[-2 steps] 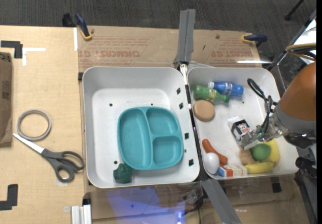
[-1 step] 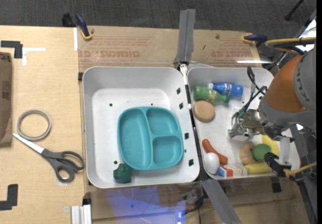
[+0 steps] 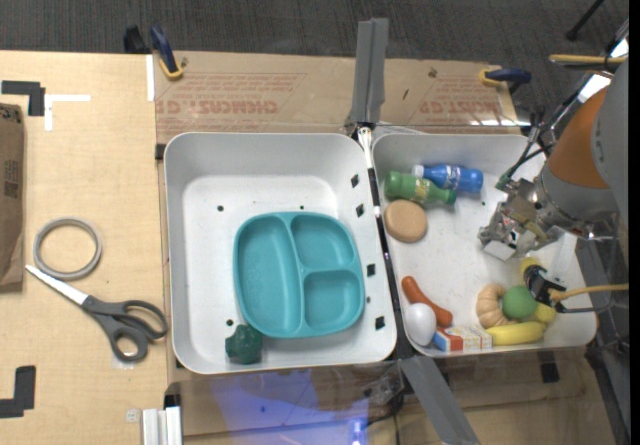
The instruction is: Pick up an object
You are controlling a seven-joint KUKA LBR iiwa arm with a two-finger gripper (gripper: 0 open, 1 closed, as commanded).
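Far left on the bare wooden bench [image 3: 80,113]: brown paper bag edge [image 3: 10,193], a grey roll of tape lying flat [image 3: 68,246], and just below it grey-handled scissors [image 3: 100,311], blades pointing up-left. Left white bin [image 3: 200,158] holds a teal three-compartment plastic plate [image 3: 298,274] roughly centred, with a small dark green lumpy toy [image 3: 243,345] touching the plate's lower-left corner by the bin's front wall. Right white bin [image 3: 450,143] has the clutter: a green bottle [image 3: 420,187] and a blue-and-white bottle [image 3: 452,176] lying side by side near the back wall, a tan round bun-like piece [image 3: 406,221] just in front of them, an orange carrot-shaped toy [image 3: 426,300] lower down, a white egg-shaped object [image 3: 419,321] touching its lower end, a small red-and-white box [image 3: 462,340] at the front wall, then a beige ridged pumpkin-like toy [image 3: 489,306], a green ball [image 3: 518,304] and a yellow banana [image 3: 515,333] bunched in the front-right corner. Silver two-finger gripper [image 3: 508,233] sits inside the right bin near its right wall, above that corner cluster and apart from it, right of the bun. Nothing visible between the fingers; can't tell if they're spread or closed from this angle. Grey arm with orange band [image 3: 575,158] comes in from the right edge.
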